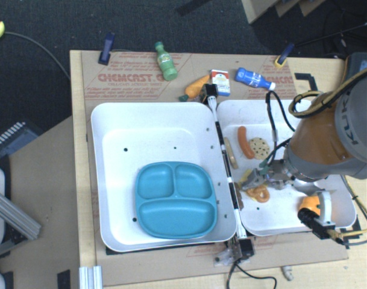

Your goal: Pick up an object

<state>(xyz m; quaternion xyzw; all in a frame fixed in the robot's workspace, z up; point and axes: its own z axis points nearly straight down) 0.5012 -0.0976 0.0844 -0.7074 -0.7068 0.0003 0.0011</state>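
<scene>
White plastic makes up both shallow bins, which are sitting side by side on a cardboard-topped bench [129, 77]. Starting at the left, the larger left-hand bin [111, 131] is holding a light blue three-compartment plastic tray [176, 198], lying flat toward its front, probably as a place for sorted items. Behind the bins, loose items are resting on the bench: a dark blue clip [106, 48], a green plastic bottle [166, 61] lying on its side, an orange toy carrot [198, 87], a small red-and-white carton [220, 81], and a blue-and-white bottle [254, 78].

Moving right, the smaller right-hand bin [273, 218] is holding the toy food on offer for picking: a reddish sausage [245, 142], a round speckled cookie [258, 145] just beside it, and an orange pretzel-shaped piece [259, 193] nearer the front.

At the far right, the grey arm with its orange band [319, 140] is reaching down into this bin. Its jaws [260, 177] are hanging just above the pretzel-shaped piece, seemingly lining up to grasp it. They are too dark and tangled with cabling to read, so whether they are open or closed cannot be told, and nothing is visibly held between them.
</scene>
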